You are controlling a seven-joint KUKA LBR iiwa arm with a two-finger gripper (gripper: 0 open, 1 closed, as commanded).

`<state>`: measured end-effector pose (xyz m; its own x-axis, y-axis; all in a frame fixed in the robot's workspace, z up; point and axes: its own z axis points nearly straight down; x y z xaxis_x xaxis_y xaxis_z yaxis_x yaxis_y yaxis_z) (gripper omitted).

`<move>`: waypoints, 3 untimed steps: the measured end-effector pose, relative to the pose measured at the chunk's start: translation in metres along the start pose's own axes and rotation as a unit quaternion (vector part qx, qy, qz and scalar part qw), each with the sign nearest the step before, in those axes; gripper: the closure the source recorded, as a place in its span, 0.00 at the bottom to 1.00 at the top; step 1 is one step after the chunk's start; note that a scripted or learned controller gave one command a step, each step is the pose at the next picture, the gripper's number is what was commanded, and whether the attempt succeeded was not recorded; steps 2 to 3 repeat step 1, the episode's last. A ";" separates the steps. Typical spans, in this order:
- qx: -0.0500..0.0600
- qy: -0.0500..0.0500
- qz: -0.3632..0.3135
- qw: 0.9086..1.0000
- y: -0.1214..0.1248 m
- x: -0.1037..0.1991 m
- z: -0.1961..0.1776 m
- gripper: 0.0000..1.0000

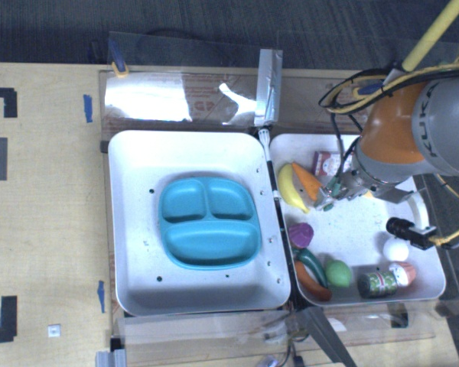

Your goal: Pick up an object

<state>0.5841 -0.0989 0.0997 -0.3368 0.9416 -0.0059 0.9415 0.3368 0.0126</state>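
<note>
The grey arm with its orange band reaches into the right-hand shallow white bin (432,285), and its two-finger gripper (330,197) hangs low near that bin's left wall; whether it is clenched or released cannot be made out, as the tips are too small and blurred. Just left of the gripper lie an orange carrot-shaped toy (307,182) and, touching it on the far side, a curved yellow plastic banana (291,189). Behind the gripper sits a small red-and-white packet (323,161). Nearer the camera from the gripper lie a purple rounded toy (301,234), a green ball-shaped fruit (338,273) and a dark green-labelled can on its side (379,282). Well to the left, the other white bin (130,205) holds a blue divided plastic plate (209,222).
</note>
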 end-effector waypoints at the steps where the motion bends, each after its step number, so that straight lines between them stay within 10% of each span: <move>1: 0.003 0.002 0.088 0.996 0.057 0.073 -0.114 1.00; 3: 0.003 0.002 0.088 0.996 0.057 0.073 -0.114 1.00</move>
